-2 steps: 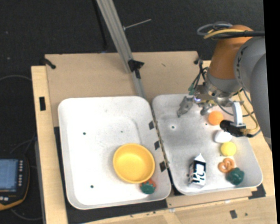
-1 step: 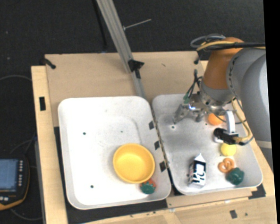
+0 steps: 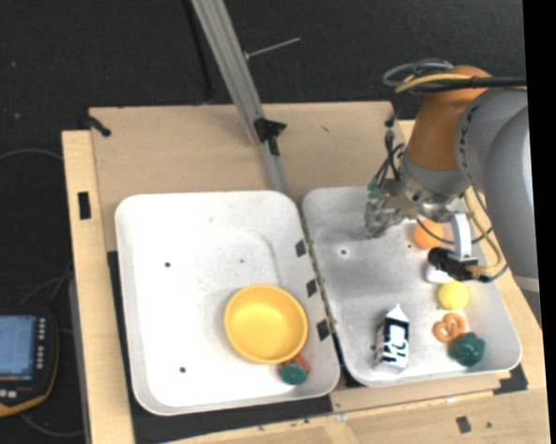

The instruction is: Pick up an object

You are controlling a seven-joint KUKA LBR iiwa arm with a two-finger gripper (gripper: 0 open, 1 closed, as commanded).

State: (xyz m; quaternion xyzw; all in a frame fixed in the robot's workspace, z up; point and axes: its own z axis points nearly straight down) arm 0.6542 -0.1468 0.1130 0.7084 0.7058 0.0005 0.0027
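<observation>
the nearest things to the gripper (image 3: 379, 218) are small and bright: an orange ball (image 3: 423, 235), partly hidden by the wrist, lies just beside the fingers toward the arm, and a yellow ball (image 3: 453, 296) sits a little further on, nearer the front of the right bin (image 3: 356, 268). a black and white carton (image 3: 392, 341) stands near the front edge, well below the fingers, with an orange ring-shaped piece (image 3: 449, 328) and a dark green lump (image 3: 469, 349) off to its side. in the left bin (image 3: 185, 241), well apart from the fingers, a yellow bowl (image 3: 265, 323) rests with a small green and red thing (image 3: 294, 372) touching its front rim. the gripper points down over the bin floor; whether its tips are spread or pressed together cannot be told, and nothing shows between them.
</observation>
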